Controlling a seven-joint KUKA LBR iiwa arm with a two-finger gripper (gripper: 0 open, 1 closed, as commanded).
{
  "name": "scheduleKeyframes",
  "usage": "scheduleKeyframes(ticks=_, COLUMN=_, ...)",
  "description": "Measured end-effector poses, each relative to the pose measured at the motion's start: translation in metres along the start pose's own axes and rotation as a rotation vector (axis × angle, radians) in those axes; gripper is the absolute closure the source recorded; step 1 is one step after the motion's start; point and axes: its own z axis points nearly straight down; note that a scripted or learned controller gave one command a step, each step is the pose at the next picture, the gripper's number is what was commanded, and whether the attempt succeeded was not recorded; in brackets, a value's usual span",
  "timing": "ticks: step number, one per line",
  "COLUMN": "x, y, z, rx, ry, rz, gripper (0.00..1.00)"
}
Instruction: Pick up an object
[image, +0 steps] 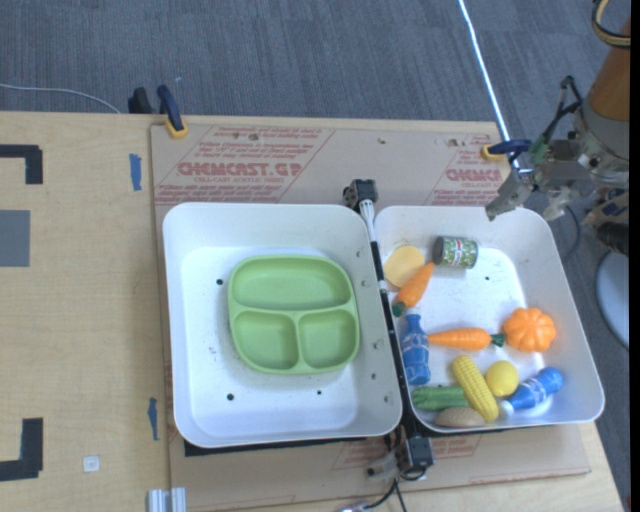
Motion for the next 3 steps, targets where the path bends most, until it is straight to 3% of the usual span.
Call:
scheduleKeyframes(ticks=1, x=0.036, y=0.017, z=0.136, rx=0.003, ry=0.001, rz=-0.001, gripper=0.0)
scheduleKeyframes(ticks=2, x=0.031, y=0.018, z=0.174, rx=-0.003, ry=-0.001, rz=0.001, gripper=0.0)
scheduleKeyframes(ticks=3, x=0.031, y=0.019, z=0.163, rx=-0.006, ry=-0.002, rz=0.0, gripper=1.0)
